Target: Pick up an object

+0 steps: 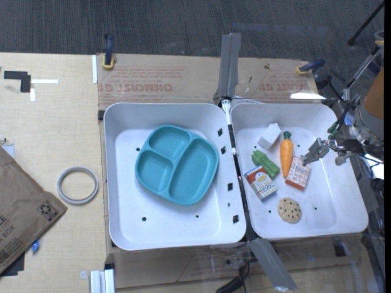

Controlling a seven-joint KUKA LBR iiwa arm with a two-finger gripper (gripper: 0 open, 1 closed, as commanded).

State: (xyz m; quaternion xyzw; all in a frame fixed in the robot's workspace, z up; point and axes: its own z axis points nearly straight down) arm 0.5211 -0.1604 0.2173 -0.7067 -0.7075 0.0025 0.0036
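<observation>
Six small items bunched in right bin [342, 221], likely tipped in loose for picking: nearest, cookie [289, 210]; then two cartons [261, 182] [298, 173], green piece [266, 163], carrot [286, 152], white block [269, 135]. Blue plate [177, 163] alone in left bin [122, 224]. Gripper [319, 149] poised just right of carrot, nothing visibly between fingers; apart or together, cannot tell. Arm cut off at right edge.

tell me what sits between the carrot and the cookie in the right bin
In the camera view, the red and white carton lies between the carrot and the cookie, just below the carrot's tip; bare bin floor separates carton from cookie.
</observation>
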